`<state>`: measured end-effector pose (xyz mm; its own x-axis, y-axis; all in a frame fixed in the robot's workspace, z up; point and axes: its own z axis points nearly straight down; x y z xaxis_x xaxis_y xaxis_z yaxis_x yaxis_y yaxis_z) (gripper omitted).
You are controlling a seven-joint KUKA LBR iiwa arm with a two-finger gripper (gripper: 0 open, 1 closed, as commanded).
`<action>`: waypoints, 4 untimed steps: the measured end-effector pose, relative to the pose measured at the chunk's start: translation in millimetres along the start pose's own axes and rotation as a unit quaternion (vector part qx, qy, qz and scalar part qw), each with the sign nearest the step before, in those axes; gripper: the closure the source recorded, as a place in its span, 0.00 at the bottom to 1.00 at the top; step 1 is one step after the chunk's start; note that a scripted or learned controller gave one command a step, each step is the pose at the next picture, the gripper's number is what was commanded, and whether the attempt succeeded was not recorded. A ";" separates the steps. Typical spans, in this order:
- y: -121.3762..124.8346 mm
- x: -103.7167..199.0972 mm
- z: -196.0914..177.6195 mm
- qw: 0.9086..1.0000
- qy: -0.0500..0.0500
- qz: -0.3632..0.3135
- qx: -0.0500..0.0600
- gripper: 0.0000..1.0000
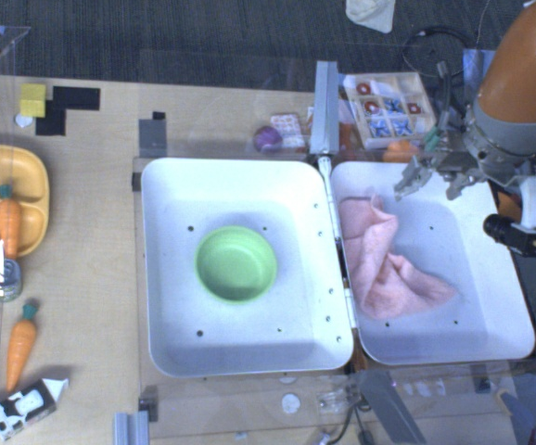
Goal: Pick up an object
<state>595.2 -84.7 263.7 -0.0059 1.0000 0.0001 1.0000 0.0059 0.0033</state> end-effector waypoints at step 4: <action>-14.5 17.8 42.6 0.970 -0.001 -0.244 -0.004 1.00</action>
